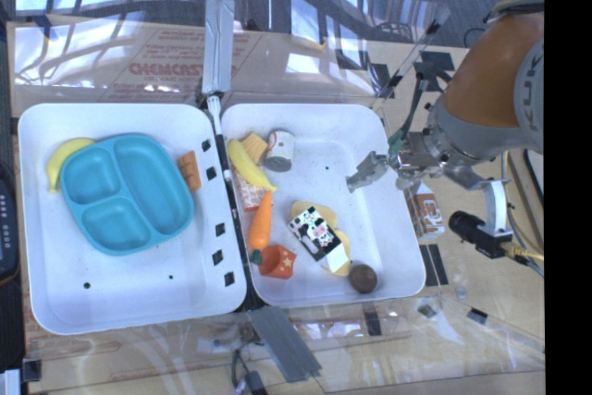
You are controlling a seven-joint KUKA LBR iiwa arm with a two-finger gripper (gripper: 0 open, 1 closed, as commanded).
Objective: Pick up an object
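gripper [368, 171]: hanging over the right-hand bin's right side, near its rim, nothing between its fingers that I can see. Honestly can't tell whether it's wide or narrow from this angle.
arm [490, 88]: comes in from the right, orange band up top, wrist angled toward the bin.
right bin [319, 293]: this is where all the pickable stuff sits, mostly piled along its left and bottom.
closest candidates: the cow-print block [316, 231] on a yellowish piece, and the brown ball [363, 277] in the lower right corner, both below the gripper and apart from it.
further off: small can [279, 150], banana [248, 164], carrot [260, 222], red block [277, 262].
left bin [37, 291]: blue divided plate [125, 191] with another yellow banana tucked at its left edge.
progress: I'd say barely started. Nothing is lifted yet, so choosing, descending, closing and lifting are all still to do.
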